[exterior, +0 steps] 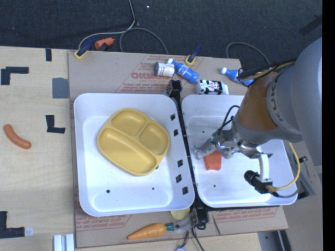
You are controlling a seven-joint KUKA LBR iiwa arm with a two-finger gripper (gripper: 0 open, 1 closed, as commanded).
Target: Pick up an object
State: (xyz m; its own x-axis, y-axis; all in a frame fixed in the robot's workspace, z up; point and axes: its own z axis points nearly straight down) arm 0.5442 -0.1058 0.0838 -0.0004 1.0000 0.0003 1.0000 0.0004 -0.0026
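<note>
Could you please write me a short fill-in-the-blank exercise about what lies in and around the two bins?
1. The yellow divided plate lies in the ____ bin.
2. The gripper is in the right bin, just above an ____ block.
3. The toy carrot lies outside the bins, near the view's ____ edge.

Missing words: left; orange; bottom

A robotics lab: grey industrial arm [293, 103], taped cardboard-covered bench [131, 72], two shallow white plastic bins [84, 156], loose black cables [131, 14].

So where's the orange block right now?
The orange block lies in the right bin, near its left wall, just below the gripper.
</note>
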